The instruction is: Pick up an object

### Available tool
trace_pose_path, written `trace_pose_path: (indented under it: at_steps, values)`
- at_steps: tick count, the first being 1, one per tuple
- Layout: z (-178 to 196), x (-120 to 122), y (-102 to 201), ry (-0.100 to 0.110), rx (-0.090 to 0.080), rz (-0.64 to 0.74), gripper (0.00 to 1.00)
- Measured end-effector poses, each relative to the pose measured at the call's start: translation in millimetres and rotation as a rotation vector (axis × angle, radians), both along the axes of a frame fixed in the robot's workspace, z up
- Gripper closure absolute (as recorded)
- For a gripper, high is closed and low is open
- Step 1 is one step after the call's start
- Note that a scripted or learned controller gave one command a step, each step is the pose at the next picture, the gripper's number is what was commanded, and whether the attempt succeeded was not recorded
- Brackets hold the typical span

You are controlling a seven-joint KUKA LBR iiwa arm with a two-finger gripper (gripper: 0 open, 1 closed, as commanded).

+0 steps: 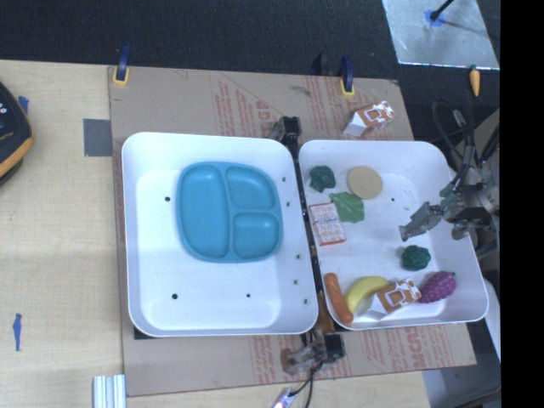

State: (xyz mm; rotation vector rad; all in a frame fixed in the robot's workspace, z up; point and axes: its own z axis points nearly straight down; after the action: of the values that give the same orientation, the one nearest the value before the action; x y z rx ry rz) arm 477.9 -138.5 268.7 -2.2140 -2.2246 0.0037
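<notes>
My gripper (442,226) hangs over the right side of the right bin (387,155), open, with bare bin floor between its fingers and nothing held. Just below it lies a dark green lump (415,257). Further along the bin's front edge are purple grapes (438,286), a small orange and white carton (399,295), a yellow banana (365,290) and an orange sausage (337,298). To the left of the gripper lie a tan round disc (365,182), a green leaf (348,206), a dark green broccoli piece (321,178) and a red and white packet (326,224).
The left bin (144,253) holds a blue divided plate (229,211). Another small carton (371,118) lies on the cardboard behind the right bin. Cables and arm parts crowd the right edge beside the gripper.
</notes>
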Motion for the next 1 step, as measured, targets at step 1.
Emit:
trace_pose_path:
  at_steps: [1]
  values:
    - [-109.5,16.9,-51.4,0.000,-0.001,0.000,0.00]
